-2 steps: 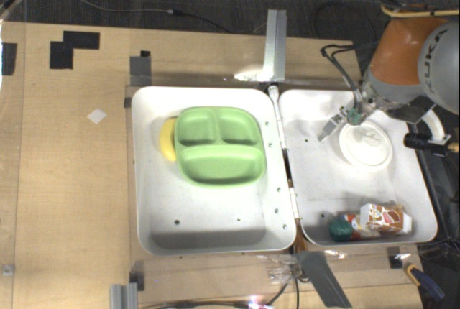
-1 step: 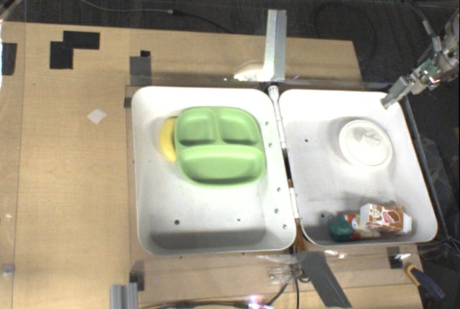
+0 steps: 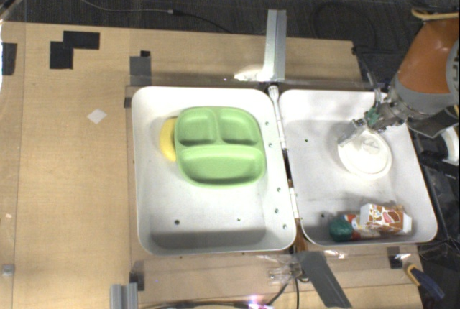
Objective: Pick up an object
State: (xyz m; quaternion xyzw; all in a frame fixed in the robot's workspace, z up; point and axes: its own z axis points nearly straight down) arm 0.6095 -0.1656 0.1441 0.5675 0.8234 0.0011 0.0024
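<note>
My gripper [image 3: 365, 125] hangs over the right bin [image 3: 316, 178], at the upper edge of a white round lid-like disc [image 3: 365, 155] that lies flat on the bin floor. Whether it touches the disc is unclear. Along the bin's front wall lies a small carton [image 3: 381, 218] printed in orange and white, with a dark green cap [image 3: 340, 228] at its left end. In the left bin [image 3: 201, 221] a green divided tray [image 3: 218, 144] rests with a yellow object [image 3: 167, 140] showing from under its left side.
The arm's orange band [image 3: 424, 60] and grey wrist enter from the upper right, above the right bin's far corner. A metal post [image 3: 276, 45] stands behind the wall where the bins meet. The bench to the left is bare wood with black markers [image 3: 74, 47].
</note>
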